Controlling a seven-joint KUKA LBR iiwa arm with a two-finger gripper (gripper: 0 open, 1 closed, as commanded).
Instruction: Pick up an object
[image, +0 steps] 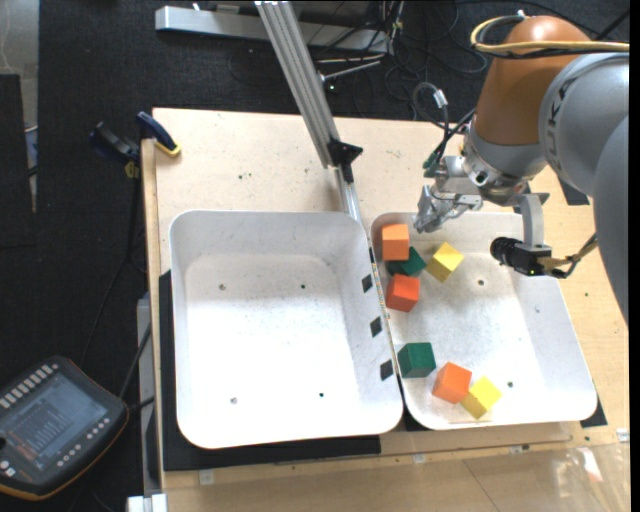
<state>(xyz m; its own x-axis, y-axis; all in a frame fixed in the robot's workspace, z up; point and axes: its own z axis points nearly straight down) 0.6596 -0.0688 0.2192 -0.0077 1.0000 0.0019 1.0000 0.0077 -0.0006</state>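
My gripper (432, 218) hangs over the back edge of the right bin (530, 330), just right of and above an orange cube (396, 242). Touching that cube at the bin's back left are a dark green block (409, 264) and a red-orange cube (403, 292). A yellow cube (446, 260) lies a little below and to the right of the gripper. Nearer the front sit a green cube (416, 358), another orange cube (452, 382) and a second yellow cube (481, 396). Nothing shows in the gripper's grasp.
The left bin (270, 320) stands beside the right one, sharing a middle wall. A slanted metal rail (305, 80) runs down to the bins' back junction. A small black camera (520, 254) hangs off the wrist over the right bin. A clamp (150, 135) lies at the bench's back left.
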